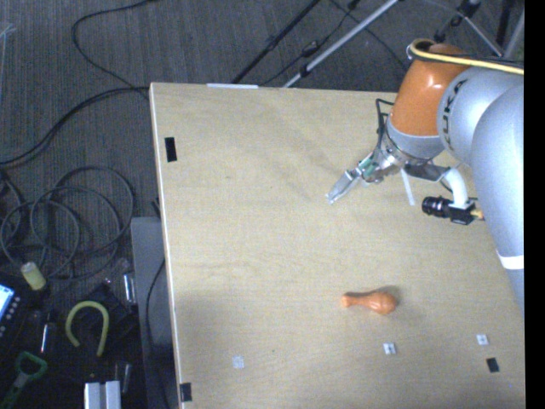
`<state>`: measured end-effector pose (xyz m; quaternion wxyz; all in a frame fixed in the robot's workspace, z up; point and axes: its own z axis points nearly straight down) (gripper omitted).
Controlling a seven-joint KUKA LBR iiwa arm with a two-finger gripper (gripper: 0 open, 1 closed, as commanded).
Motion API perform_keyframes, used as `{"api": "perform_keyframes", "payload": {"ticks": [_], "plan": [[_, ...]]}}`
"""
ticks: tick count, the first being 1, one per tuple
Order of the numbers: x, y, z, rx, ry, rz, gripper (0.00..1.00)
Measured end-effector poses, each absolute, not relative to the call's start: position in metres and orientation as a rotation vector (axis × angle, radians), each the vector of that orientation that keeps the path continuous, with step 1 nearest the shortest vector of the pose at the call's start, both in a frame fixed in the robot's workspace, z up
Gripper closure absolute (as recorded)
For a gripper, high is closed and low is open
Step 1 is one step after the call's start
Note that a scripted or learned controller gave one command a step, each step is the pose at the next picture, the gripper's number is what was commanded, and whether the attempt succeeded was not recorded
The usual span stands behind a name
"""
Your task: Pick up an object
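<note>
An orange, gourd-shaped object [371, 301] lies on its side on the tan bench top [255, 254], toward the front right. My gripper [339, 191] hangs over the middle of the bench, pointing down and left from the grey arm with its orange band [426, 92]. It is well apart from the orange object, which lies nearer the front edge. Nothing shows in the gripper.
Small white tags [389, 348] and black marks [170, 149] dot the bench top. Its left edge drops to a floor with coiled cables [68, 220] and tools. Stand legs [358, 24] cross the floor behind the bench.
</note>
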<state>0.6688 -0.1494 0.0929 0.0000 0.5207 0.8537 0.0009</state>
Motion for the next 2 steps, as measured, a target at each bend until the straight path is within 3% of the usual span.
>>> {"api": "perform_keyframes", "payload": {"ticks": [1, 2], "plan": [[0.669, -0.149, 0.102, 1.636, 2.681, 0.007, 1.00], [0.669, -0.146, 0.169, 1.703, 2.640, 0.000, 1.00]]}}
